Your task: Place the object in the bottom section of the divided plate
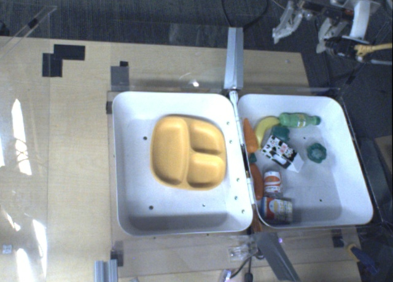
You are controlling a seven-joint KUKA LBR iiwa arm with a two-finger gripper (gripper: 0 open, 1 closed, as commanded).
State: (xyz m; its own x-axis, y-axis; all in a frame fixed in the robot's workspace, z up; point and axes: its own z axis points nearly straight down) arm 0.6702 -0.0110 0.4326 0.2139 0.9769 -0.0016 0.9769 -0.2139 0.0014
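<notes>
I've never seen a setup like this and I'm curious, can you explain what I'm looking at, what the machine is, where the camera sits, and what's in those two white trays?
This is a single picture from a camera fixed above a workbench, looking down at a slant. The machine is a robot arm that reaches in from the right; its end effector, the part that grasps, hangs at the top right, above the floor beyond the bench, with two pale fingers pointing down and nothing between them.

On the bench sit two shallow white bins side by side. The left bin holds a yellow divided plate with three sections. The right bin holds a jumble of small things: a green bottle, a banana, a carrot, a small patterned box, a teal cap-like piece and two cans.

Nothing is on the plate yet.
</notes>
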